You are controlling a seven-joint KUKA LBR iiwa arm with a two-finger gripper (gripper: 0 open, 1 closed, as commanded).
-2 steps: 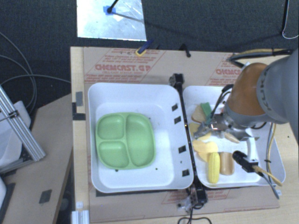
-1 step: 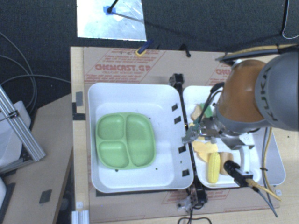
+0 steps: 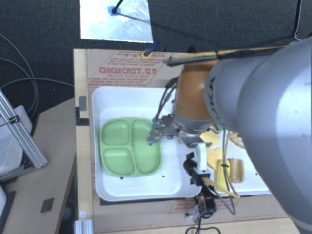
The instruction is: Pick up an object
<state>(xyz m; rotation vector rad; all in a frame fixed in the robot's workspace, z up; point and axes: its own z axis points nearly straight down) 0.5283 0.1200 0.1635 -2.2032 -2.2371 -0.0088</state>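
A light green divided plate (image 3: 129,147) lies flat in the left white bin (image 3: 114,101), filling its lower left part. My gripper (image 3: 157,132) hangs below the orange-banded wrist (image 3: 195,94), right at the plate's upper right rim, low over the bin. Whether it touches the plate is unclear. In the right bin (image 3: 253,188), mostly hidden by the grey arm, lie yellow pieces (image 3: 210,138) and a tan brown object (image 3: 236,169).
A black and white fitting with cables (image 3: 196,165) hangs from the arm over the divide between the bins. Printed cardboard (image 3: 122,69) lies under the bins. A shiny sheet (image 3: 117,13) sits beyond, and an aluminium frame (image 3: 19,135) stands at the left.
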